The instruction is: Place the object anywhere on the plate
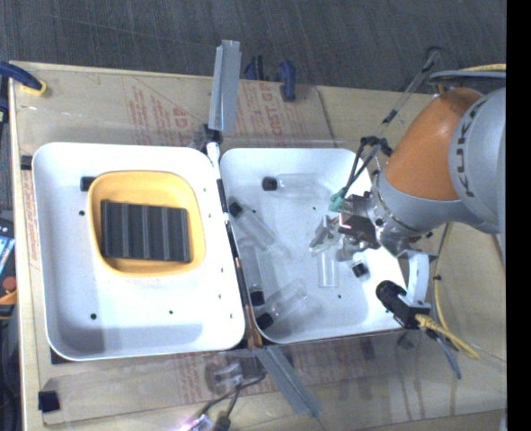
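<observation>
A yellow plate (145,184) with a dark ridged centre lies in the left bin (54,268). Several clear plastic vials with black caps lie in the right bin (287,162): one at the back (283,185), one near the left wall (250,225), one at the front left (281,302). Another clear vial (327,272) lies just below my gripper (333,240). The gripper hangs low over the right half of the right bin, far from the plate. Glare and the clear plastic hide what is under it.
The grey and orange arm (440,164) covers the right bin's right edge. Cables and a black part (393,298) hang by the bin's front right corner. Clamps and a metal bar (224,83) stand behind the bins.
</observation>
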Action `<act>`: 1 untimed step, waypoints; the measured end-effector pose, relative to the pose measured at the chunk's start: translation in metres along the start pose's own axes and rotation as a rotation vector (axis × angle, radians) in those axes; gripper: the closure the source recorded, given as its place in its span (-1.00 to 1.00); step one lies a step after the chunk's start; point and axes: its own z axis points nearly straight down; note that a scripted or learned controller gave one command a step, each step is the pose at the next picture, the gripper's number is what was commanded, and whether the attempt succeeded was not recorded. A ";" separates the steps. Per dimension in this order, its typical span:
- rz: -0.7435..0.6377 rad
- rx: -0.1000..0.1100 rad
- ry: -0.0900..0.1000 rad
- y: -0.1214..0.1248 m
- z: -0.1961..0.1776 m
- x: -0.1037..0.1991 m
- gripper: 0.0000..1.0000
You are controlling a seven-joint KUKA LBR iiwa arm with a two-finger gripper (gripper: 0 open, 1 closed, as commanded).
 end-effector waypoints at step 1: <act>-0.077 -0.010 -0.004 0.038 0.007 0.068 1.00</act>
